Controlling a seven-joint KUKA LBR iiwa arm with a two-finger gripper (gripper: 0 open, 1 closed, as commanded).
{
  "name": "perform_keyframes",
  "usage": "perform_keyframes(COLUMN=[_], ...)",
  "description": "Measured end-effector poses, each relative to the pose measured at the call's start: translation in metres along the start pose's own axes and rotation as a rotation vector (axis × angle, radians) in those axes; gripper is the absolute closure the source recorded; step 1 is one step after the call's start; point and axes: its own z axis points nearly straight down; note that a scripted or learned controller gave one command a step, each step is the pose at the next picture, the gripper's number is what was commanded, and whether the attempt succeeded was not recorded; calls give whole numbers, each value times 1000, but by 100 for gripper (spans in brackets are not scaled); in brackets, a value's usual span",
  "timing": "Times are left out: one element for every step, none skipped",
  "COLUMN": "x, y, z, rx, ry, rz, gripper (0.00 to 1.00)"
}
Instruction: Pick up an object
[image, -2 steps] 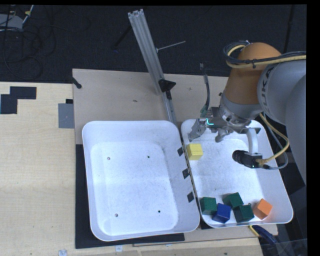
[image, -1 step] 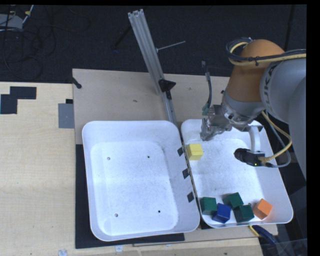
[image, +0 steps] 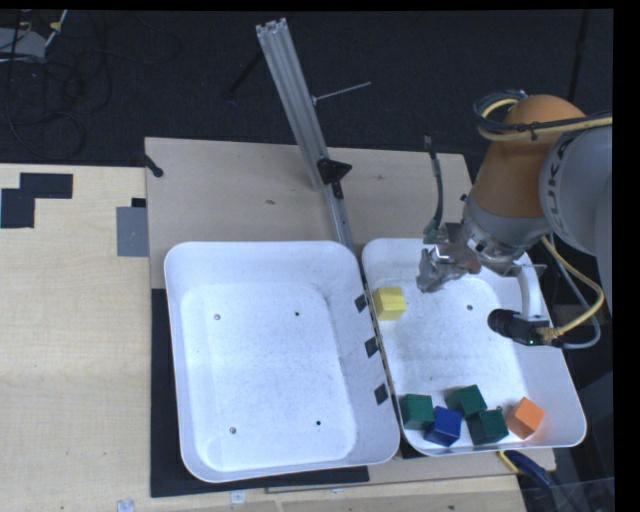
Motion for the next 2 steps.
perform_keyframes(x=[56, 54], y=[7, 5], z=[-72, -67], rx=[-11, -2], ry=[2, 0], rz=[-8, -6], gripper=[100, 0])
